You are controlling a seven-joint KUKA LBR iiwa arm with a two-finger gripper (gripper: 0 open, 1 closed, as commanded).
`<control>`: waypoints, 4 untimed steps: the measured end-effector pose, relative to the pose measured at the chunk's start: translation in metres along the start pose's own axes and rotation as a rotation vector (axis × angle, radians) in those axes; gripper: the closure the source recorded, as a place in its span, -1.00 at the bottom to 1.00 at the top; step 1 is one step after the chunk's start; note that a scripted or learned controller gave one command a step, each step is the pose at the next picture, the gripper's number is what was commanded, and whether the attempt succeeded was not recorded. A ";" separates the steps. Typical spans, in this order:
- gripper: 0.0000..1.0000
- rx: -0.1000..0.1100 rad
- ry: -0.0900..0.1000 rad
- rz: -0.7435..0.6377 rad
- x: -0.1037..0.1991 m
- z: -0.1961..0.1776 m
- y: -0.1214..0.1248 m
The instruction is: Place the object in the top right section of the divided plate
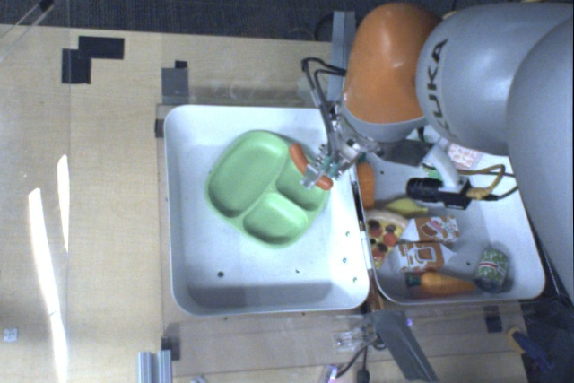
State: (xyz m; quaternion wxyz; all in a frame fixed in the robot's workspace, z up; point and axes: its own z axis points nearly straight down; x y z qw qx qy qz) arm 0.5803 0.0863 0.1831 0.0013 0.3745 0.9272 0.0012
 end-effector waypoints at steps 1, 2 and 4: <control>1.00 0.004 0.003 0.005 0.015 0.001 -0.023; 1.00 0.000 -0.001 -0.032 -0.015 -0.001 -0.031; 1.00 -0.003 -0.003 -0.262 0.073 -0.236 -0.054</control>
